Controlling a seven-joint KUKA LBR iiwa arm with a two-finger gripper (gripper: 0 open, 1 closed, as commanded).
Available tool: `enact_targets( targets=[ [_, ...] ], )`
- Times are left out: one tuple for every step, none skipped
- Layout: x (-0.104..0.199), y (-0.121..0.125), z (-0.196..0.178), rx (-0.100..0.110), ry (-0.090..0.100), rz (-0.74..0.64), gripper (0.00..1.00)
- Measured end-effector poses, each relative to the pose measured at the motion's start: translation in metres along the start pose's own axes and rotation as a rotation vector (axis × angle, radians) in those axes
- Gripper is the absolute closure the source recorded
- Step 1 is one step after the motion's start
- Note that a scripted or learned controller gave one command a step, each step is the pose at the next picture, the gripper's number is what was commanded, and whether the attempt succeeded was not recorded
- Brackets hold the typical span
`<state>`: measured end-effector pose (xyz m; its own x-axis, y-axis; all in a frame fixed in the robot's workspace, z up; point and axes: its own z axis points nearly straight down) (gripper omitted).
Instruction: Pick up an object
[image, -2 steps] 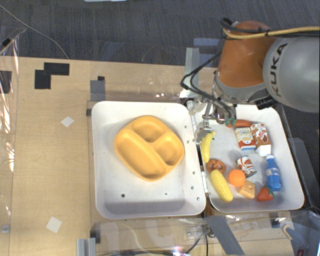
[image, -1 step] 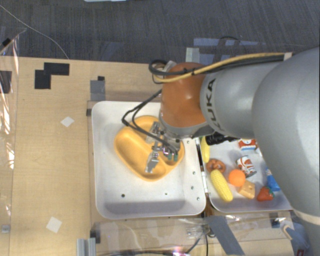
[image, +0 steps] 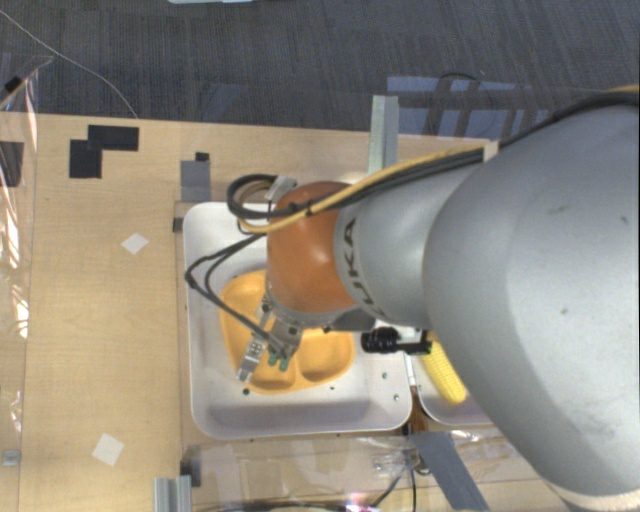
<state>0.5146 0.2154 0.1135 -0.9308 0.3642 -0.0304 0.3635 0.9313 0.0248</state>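
Pincer (image: 262, 358) low in the left shallow white plastic bin (image: 205, 300), tips over a broad, soft-looking orange-yellow object (image: 320, 362) lying directly beneath and spreading to its right; whether the tips are apart or together I cannot tell; nothing seen held. Risk, as I judge it: tips skid off the smooth rounded surface, or pinch too little. Object's long axis unclear, arm hides much; a yellow corn-like piece (image: 443, 378) lies well right, pointing down-right.

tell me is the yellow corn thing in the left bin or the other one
In the right bin. The yellow corn-like object lies past the divider, against the right bin's near-left corner, partly hidden under the arm. The gripper is over the left bin.
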Motion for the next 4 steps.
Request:
enact_targets(
  targets=[
    [0.017,0.013,0.007,-0.009,-0.009,0.18,0.0],
    [-0.035,0.041,0.013,0.0,0.011,0.479,0.0],
    [-0.141,-0.005,0.009,0.028,0.02,0.506,0.0],
    [-0.047,-0.003,0.018,0.003,0.007,0.477,0.0]
  ],
)
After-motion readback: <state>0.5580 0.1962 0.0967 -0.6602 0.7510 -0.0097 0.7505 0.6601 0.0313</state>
